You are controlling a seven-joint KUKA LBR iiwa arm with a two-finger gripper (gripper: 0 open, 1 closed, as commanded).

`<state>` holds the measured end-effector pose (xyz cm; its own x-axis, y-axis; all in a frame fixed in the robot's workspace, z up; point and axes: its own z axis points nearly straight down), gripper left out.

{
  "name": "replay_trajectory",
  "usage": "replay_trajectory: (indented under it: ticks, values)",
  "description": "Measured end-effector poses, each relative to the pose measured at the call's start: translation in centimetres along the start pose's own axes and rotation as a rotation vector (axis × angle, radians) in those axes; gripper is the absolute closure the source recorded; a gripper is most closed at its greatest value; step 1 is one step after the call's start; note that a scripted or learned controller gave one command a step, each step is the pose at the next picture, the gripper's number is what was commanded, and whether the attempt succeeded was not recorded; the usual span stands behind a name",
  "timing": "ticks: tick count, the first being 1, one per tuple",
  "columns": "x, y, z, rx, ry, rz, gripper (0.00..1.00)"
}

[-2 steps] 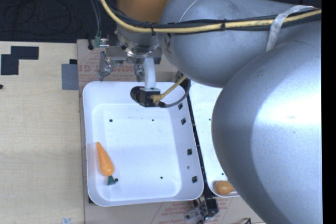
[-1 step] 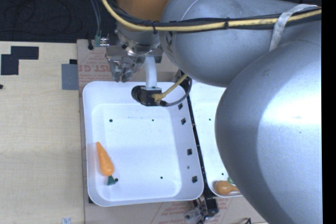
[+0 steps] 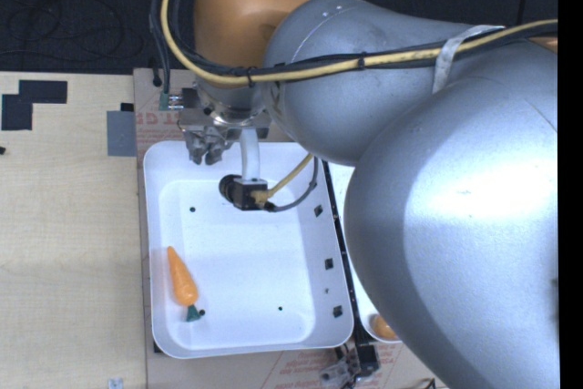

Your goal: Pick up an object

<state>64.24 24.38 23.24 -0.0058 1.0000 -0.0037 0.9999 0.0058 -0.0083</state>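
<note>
We see a small orange carrot (image 3: 181, 276) lying on the floor of the left white bin (image 3: 160, 223), close to that bin's left wall and toward its near end. Its pointed orange end aims away from us, and a dark green stub sits at its near end, just beside a small dark speck on the bin floor. Nothing touches the carrot.

Well apart from it, over the far end of the same bin, hangs the end effector (image 3: 211, 148). Its metal fingers are bunched below the wrist flange and carry nothing between them; whether they are spread or closed we cannot tell. Just beside it a pale stem drops to a small black fitting (image 3: 240, 192) with a cable looping off to the right.

Above the wrist sits the orange band (image 3: 248, 5), wrapped by yellow and black cables. The grey arm (image 3: 437, 159) fills the right side and covers most of the right bin (image 3: 361, 310), where a sliver of something orange (image 3: 383, 329) shows at the near corner. The desk (image 3: 68, 241) beyond the left bin is pale wood with dark rectangular marks.
</note>
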Motion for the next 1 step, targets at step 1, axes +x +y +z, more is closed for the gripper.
replay_trajectory:
  ticks: [1]
  values:
    - [-0.12, 0.16, -13.53, -0.019, 0.007, 0.002, 1.0]
